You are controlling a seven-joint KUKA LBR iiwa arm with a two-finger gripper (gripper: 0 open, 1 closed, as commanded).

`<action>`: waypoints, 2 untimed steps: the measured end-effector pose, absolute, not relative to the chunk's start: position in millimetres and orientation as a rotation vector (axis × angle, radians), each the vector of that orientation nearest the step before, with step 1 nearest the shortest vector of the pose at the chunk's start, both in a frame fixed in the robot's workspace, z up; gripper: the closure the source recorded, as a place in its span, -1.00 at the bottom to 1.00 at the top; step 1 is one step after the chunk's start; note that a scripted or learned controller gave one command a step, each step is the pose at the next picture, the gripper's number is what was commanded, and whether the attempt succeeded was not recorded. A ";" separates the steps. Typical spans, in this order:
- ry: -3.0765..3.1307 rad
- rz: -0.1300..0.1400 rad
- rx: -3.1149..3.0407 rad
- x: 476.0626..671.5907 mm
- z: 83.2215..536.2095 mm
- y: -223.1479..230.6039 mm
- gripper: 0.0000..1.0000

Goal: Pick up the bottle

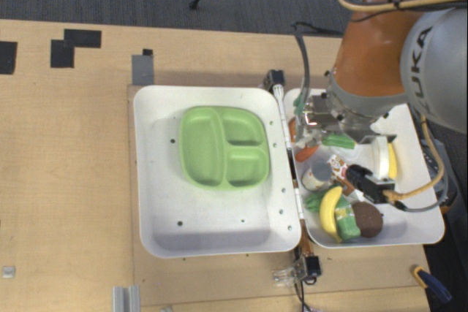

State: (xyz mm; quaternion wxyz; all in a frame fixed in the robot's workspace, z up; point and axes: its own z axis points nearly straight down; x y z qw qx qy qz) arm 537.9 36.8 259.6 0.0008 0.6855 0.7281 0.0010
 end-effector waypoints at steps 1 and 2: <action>2.206 0.001 2.239 486.7 228.1 127.9 1.00; 2.399 0.004 2.024 487.7 264.7 27.1 1.00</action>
